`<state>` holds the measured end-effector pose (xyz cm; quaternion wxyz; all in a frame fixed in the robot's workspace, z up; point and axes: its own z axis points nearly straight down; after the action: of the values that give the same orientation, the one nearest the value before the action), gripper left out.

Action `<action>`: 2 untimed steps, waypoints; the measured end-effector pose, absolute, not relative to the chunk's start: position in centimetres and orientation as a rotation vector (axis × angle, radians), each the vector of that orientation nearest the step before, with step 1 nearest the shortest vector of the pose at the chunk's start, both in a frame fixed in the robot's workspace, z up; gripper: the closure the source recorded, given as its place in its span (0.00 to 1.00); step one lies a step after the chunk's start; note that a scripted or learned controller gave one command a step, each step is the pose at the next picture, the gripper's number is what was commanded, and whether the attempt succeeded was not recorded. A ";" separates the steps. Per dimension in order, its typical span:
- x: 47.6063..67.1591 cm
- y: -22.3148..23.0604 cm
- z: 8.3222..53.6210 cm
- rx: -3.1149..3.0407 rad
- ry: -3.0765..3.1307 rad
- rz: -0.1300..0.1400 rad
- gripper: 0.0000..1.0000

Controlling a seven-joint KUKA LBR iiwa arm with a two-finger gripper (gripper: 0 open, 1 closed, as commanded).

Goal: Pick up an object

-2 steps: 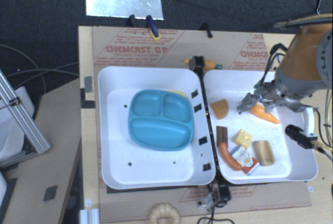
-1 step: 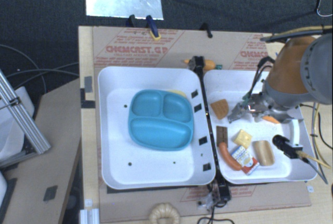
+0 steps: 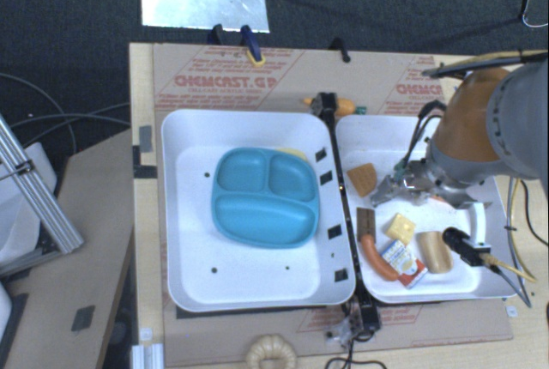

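The right bin (image 3: 377, 131) holds several toy foods. A tan wedge (image 3: 362, 178) lies near its left wall, with a yellow cheese cube (image 3: 400, 228) in the middle. A dark brown bar (image 3: 366, 221), an orange-red sausage (image 3: 377, 258), a red and white packet (image 3: 401, 260) and a beige bread roll (image 3: 434, 251) lie toward the front. My gripper (image 3: 395, 186) hangs low over this bin, just right of the tan wedge and above the cheese cube. Nothing is visibly in its grasp.
The left bin (image 3: 193, 187) carries a blue divided plate (image 3: 265, 196), and a yellow piece (image 3: 296, 154) peeks out behind it. A black divider with clips (image 3: 336, 187) runs between the bins. The grey arm with its orange band (image 3: 470, 123) overhangs the right bin's right side.
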<state>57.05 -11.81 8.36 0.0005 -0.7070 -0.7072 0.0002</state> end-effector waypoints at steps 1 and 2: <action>57.2 -11.8 9.5 -2.222 -2.223 -0.003 1.00; 58.4 -11.7 14.7 -2.221 -2.230 -0.006 1.00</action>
<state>58.35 -11.70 14.71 -0.0029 -0.7057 -0.7086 -0.0021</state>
